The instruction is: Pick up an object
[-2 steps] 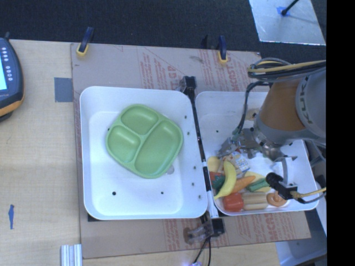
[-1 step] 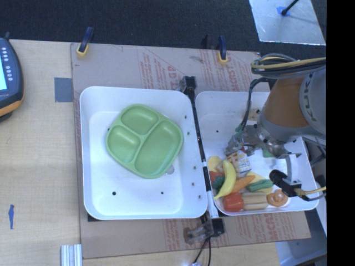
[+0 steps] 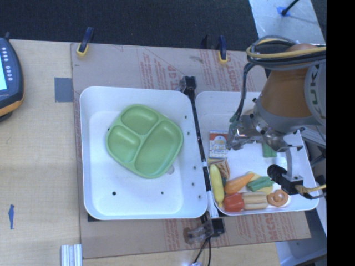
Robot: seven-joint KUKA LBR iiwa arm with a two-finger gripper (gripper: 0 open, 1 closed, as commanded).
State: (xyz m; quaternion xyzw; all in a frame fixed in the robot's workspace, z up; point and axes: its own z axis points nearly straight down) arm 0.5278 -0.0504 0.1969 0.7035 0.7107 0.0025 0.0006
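Note:
My gripper [image 3: 244,133] hangs low over the middle of the right bin [image 3: 310,204], under the orange wrist band and grey arm. It sits just right of a small red and white packet [image 3: 218,143]. Along the bin's near side lie toy foods: a yellow banana [image 3: 216,185], an orange carrot [image 3: 239,182], a red pepper [image 3: 233,203], a green block [image 3: 259,184], a tan roll [image 3: 254,201] and a glazed donut [image 3: 277,198]. The arm's bulk hides the far right part of the bin.
The left bin [image 3: 94,198] holds a green divided plate [image 3: 145,141]. A black cable fitting [image 3: 277,174] hangs from the arm above the donut. A handheld control pad [image 3: 8,76] lies at the bench's left edge. Clamps [image 3: 84,42] pin the cardboard sheet at the back.

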